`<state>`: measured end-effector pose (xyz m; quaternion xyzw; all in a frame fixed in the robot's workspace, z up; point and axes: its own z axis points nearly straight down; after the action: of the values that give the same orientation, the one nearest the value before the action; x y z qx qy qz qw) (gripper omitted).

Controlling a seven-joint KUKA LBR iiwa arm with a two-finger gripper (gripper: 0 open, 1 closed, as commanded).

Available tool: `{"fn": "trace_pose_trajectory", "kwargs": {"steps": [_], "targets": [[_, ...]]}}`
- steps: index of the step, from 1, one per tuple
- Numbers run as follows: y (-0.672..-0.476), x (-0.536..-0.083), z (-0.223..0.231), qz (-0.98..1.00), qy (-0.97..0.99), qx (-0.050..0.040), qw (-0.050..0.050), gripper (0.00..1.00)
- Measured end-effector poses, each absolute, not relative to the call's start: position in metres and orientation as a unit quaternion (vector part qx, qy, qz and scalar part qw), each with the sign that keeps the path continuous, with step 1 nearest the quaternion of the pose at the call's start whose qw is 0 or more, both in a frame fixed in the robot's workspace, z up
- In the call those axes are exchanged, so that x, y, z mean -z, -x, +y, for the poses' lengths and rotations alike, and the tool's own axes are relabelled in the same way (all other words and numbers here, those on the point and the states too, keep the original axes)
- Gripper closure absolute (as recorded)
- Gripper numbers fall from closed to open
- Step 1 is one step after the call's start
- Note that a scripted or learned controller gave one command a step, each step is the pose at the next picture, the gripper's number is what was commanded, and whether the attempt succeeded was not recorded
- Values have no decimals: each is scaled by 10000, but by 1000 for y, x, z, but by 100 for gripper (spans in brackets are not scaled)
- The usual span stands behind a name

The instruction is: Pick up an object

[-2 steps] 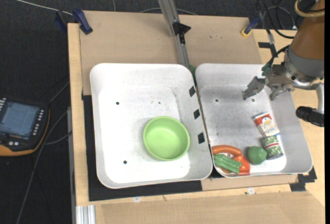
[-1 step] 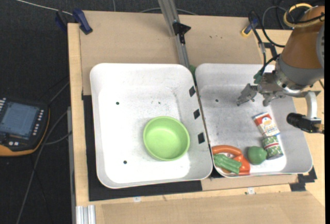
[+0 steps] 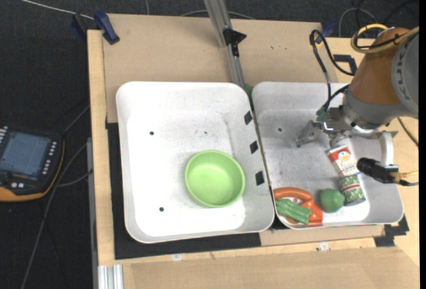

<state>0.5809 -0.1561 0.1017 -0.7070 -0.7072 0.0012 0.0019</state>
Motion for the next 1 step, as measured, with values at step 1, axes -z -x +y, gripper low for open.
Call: {"fn": "trace_pose_trajectory", "kwargs": {"steps": [1], "targets": [[-583, -115, -156, -7073, 7069, 6, -5, 100]]}}
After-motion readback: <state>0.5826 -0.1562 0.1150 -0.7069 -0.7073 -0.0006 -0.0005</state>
